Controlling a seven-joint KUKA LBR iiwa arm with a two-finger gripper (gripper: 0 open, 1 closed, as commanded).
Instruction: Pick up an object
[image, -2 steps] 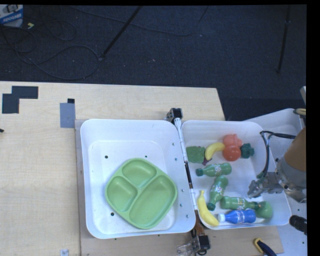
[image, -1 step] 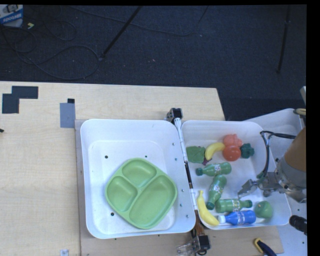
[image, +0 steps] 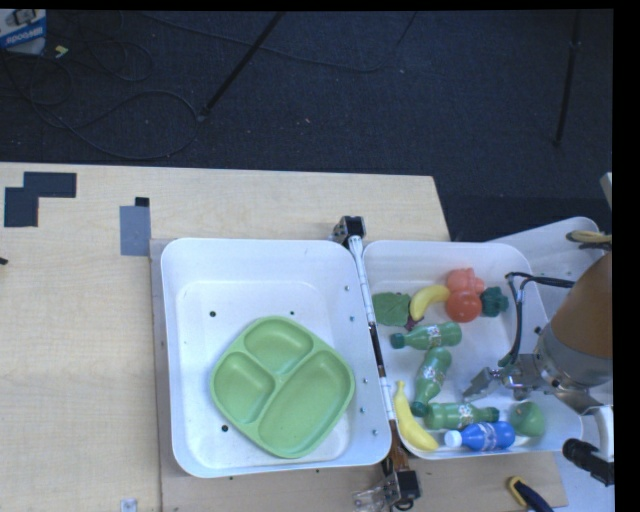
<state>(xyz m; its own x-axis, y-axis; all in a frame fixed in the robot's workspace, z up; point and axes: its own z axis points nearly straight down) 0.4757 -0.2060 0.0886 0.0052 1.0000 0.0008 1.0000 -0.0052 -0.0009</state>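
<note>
Arm: the grey arm (image: 585, 330) is reaching in from the right, hanging over the right bin (image: 400, 258).
Tool: the tool (image: 497, 381) is sitting low among the clutter, metal parts showing just right of the green bottles; whether it is spread or pressed together I cannot tell, and nothing is visibly sitting between its parts.
Candidate objects: three green bottles (image: 432, 372) are lying near the bin's middle, a blue-labelled bottle (image: 483, 436) along the near wall, a yellow banana (image: 411, 422) at the near-left corner, a second banana (image: 429, 299) and a red-orange fruit (image: 462, 297) toward the far side.
Nearest thing: the lowest green bottle (image: 462, 413) is lying just beside the tool, so I judge it the likeliest target.
Left bin: the left bin (image: 190, 330) is carrying a green divided plate (image: 283, 385), lying flat, apparently as a drop-off.
Counter: the counter (image: 80, 350) is bearing both bins side by side.
Progress: the pick is not yet done, by my reading.
</note>
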